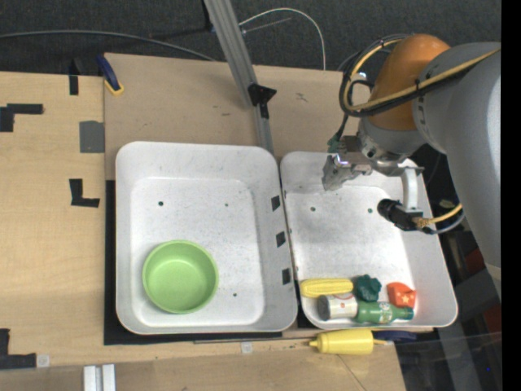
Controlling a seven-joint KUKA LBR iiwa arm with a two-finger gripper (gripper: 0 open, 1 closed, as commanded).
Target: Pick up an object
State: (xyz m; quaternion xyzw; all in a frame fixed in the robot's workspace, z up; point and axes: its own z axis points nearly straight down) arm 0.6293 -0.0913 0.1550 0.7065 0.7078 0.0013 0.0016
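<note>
Gripper (334, 175) over right bin's (423, 259) far edge

Setting: robotics lab test station. Evidence: plywood surface (187, 96) marked with black tape; two white bins (134, 218) mounted side by side; grey industrial arm (464, 96) with exposed cables at right; slanted metal pole (232, 39) at the far side; dark carpet beyond.

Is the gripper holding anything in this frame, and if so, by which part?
Nothing is held. The gripper hangs over the far end of the right bin with nothing between its fingers; the toy pile lies at the bin's near end.
</note>
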